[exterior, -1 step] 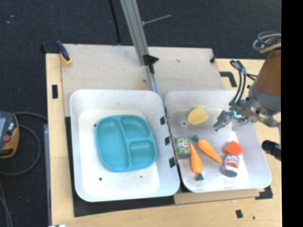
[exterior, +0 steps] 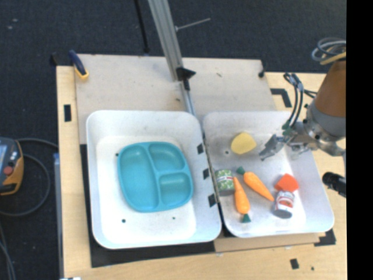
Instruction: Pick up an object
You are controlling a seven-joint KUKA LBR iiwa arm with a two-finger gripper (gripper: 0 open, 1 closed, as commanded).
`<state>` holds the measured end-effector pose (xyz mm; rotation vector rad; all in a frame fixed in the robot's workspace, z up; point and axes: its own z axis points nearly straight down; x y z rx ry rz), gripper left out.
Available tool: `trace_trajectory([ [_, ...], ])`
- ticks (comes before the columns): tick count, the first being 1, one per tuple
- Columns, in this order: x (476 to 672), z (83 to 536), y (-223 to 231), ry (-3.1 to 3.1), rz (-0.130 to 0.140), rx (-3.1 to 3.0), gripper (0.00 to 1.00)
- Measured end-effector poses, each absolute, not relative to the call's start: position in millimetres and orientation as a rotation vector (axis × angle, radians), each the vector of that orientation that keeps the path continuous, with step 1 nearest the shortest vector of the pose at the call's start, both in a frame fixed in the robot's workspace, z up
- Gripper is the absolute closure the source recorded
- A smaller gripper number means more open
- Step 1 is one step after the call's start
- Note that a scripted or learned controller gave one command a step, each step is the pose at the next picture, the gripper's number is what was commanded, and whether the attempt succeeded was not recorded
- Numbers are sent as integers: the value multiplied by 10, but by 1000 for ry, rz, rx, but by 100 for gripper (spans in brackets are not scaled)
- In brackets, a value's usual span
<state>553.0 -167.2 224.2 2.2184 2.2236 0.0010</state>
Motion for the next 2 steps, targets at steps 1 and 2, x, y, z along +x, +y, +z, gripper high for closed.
trace_trajectory([
  [1, 5515, 1609, -1693, 2222, -6, 2224, 0],
  [2, 5631, 1094, -1685, 2217, 4, 2224, 0],
])
